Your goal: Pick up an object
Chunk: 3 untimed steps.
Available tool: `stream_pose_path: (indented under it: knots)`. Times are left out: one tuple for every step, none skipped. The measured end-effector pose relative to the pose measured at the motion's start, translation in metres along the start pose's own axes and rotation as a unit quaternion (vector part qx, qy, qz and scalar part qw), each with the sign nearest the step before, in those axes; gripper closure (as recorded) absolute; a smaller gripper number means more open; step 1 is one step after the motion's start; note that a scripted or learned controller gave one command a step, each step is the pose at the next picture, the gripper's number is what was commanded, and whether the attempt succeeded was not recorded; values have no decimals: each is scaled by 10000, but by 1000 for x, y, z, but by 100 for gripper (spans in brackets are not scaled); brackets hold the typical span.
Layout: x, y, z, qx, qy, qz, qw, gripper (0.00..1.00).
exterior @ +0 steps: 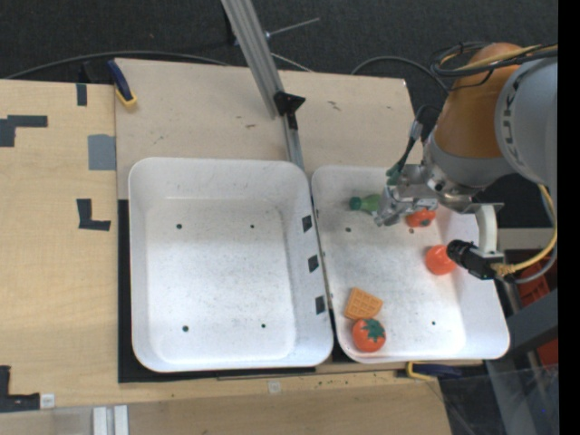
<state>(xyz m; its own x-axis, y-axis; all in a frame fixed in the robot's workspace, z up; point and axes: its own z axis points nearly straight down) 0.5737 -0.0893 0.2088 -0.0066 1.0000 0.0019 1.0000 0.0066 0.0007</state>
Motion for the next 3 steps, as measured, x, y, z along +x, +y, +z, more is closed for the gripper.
stream_pose_path:
  knots:
    - [40, 19, -2, 5, -2, 2, 10000, 100]
    - [89, 45, -17, -5, 0, -3, 10000, 100]
    - [126, 69, -21, -1, -2, 5, 10000, 100]
